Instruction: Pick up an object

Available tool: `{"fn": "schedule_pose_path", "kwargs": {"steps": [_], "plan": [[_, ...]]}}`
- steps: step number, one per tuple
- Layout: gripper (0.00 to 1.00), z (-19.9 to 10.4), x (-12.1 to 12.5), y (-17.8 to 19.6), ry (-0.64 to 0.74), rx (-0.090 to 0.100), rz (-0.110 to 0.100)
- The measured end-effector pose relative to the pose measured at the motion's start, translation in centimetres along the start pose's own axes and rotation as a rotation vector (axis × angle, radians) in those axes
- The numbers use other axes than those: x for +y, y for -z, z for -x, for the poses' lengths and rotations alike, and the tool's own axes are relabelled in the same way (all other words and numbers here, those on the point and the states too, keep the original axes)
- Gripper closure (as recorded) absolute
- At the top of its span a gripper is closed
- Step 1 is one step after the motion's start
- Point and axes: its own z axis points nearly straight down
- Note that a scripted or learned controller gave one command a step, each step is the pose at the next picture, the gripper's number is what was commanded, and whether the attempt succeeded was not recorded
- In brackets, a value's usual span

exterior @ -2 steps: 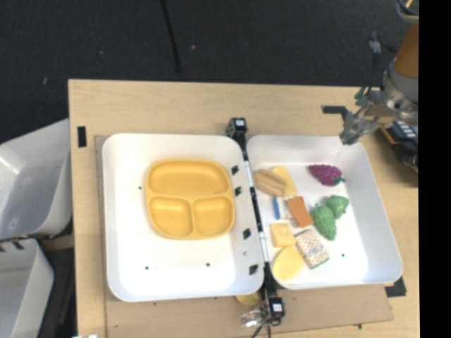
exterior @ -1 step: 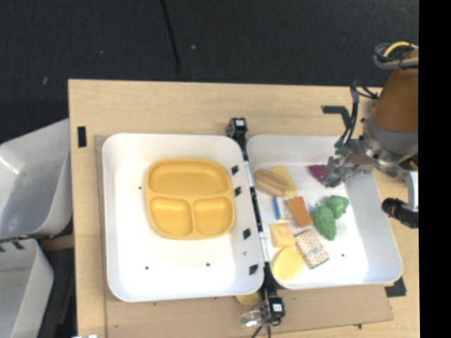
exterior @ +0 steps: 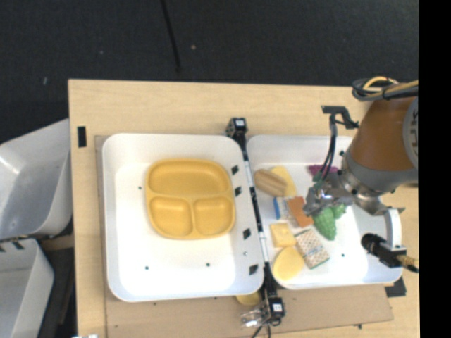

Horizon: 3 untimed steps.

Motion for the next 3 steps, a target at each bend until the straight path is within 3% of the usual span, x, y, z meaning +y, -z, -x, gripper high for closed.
{"fn": "schedule_pose_path", "kwargs": {"steps": [1, 2, 3], "plan": [[1.00, -6.4, -1.8, 7.0, 0.007, 0.001, 0.010], [1.00, -13.0, -3.3, 11.7, 0.007, 0.001, 0.010], [1.00, -20.2, -3.1, 26.3, 0.009, 0.003, 0.020]]}}
